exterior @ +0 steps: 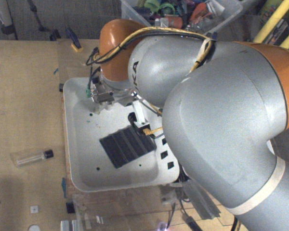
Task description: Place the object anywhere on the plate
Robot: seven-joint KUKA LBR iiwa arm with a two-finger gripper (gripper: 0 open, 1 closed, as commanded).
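I see a dark ribbed rectangular object (127, 146) lying flat and skewed in the white bin (82, 129), toward its near side.

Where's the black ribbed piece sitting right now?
The black ribbed piece lies flat on the white bin's floor near its lower middle, just left of the grey arm and below the wrist.

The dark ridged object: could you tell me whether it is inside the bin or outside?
Inside: the dark ridged object lies flat on the white bin floor, within its rim.
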